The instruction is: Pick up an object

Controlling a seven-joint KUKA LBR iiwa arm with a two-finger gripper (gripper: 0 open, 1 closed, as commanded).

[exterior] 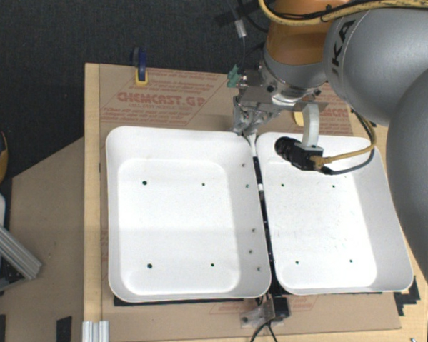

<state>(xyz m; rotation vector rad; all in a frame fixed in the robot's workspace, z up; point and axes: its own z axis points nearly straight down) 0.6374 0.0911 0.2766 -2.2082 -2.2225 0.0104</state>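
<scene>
Nearest, at the bottom edge of the frame, a small black clip (279, 307) with a cable sat on the brown desk (170, 322). Left bin (175, 222) and right bin (332, 234) lay side by side mid-frame, rims touching, each white floor marked with small dark dots. Gripper (245, 130) hung at upper centre, over the far end of the seam between the bins, under the arm's orange band (296, 42). How far open it stood, or whether it had hold of anything: could not tell. Which object was meant and where it lay: could not tell. Blue clamp (140, 64) at the desk's far edge, upper left.
</scene>
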